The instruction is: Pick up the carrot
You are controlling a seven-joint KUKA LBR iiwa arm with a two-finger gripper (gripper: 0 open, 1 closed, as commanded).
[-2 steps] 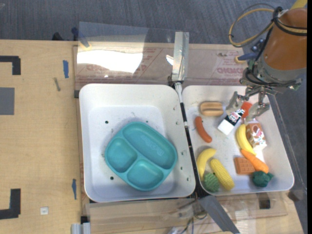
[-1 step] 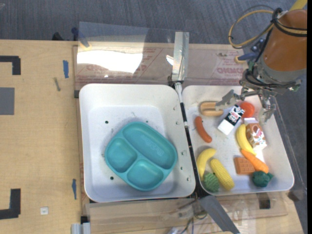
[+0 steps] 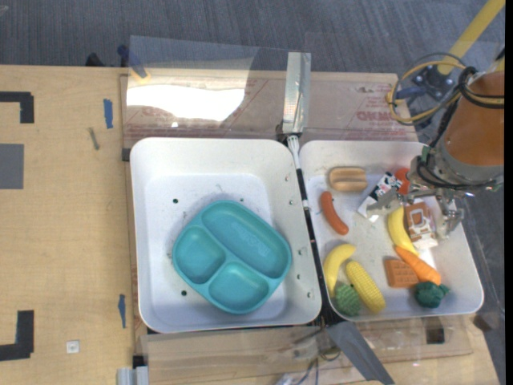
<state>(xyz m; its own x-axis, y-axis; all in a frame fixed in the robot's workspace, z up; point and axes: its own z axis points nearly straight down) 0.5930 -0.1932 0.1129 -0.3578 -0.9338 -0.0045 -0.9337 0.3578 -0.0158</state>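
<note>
Gripper [image 3: 422, 222] just above carrot [image 3: 418, 265]

carrot [image 3: 418, 265]: orange | tray [image 3: 231, 254]: teal | bins [image 3: 160, 175]: white | corn [image 3: 365, 285]: yellow | sausage [image 3: 334, 212]: red

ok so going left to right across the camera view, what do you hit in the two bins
teal divided plate → sausage → hot dog bun → corn cob → carrot → green broccoli-like piece. The two bananas, the cracker and the things under the gripper overlap too much to order.
</note>
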